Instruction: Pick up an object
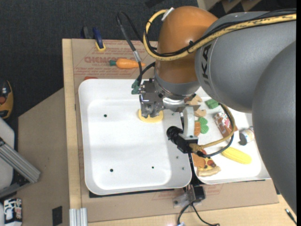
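Bright overhead light – soft arm shadow across left bin (94, 140) – sharp focus.

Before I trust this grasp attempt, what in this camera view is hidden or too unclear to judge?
- Gripper: finger state unreadable, merged with the pale yellow disc beneath.
- Right bin: largely covered by the arm; several items there unidentifiable.
- Slice-shaped item: partly behind the cable.
- Orange carrot-like object on cardboard: small, a cable crosses it.

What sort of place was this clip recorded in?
Probably a robotics lab test bench: a KUKA arm reaches over two shallow white bins on a cardboard-covered bench, with toy food such as a plastic corn cob and loose cables.
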